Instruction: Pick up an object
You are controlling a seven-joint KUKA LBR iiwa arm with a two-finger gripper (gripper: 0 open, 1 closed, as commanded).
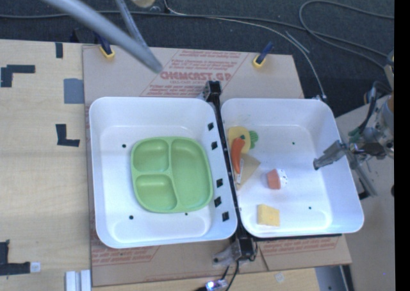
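Two white bins sit on cardboard; in the right bin (320, 111), the orange block (274, 179) lies left of the gripper (323, 159) at the right wall; its grip state I cannot tell.

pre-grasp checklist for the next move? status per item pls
1. Targets present: ok. Orange block, yellow block and a carrot-like piece lie in the right bin.
2. Orange and yellow blocks apart from neighbours: ok.
3. Carrot-like piece free: not ok, it overlaps other items by the divider.
4. Gripper positioned over a target: not ok, it sits at the right bin's right wall.
5. Finger state: cannot tell.
6. Left bin: green tray lies flat inside, ok.
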